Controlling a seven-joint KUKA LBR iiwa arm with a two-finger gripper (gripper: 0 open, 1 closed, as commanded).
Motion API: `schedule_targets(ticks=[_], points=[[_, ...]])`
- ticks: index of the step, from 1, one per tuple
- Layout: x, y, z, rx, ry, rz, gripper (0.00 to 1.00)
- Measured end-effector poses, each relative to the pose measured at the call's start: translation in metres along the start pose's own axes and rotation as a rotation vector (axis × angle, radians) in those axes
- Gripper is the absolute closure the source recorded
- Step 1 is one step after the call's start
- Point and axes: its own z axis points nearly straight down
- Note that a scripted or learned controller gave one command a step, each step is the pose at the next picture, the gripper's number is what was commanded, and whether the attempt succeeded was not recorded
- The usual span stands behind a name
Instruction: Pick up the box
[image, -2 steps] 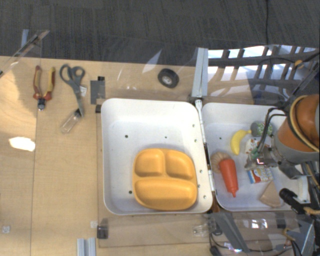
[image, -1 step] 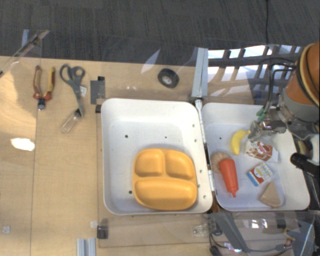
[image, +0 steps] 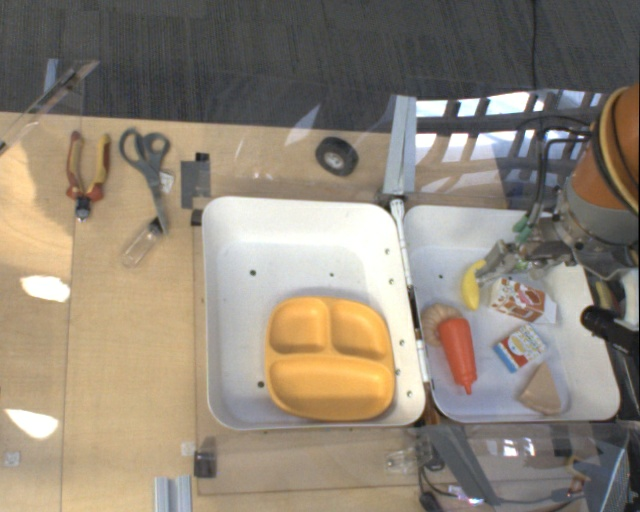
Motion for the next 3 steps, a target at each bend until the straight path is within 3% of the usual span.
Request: schedule_targets(ticks=[1, 2, 3], points=[[-0.040, -0.061, 0.067, 0.003, 0.000, -0.013, 0.00], [-0.087, -0.030, 0.159, -0.007, -0.004, 0.015, 0.00], [-0.088, -0.026, 0.146, -0.016, -0.009, 0.012, 1.00]])
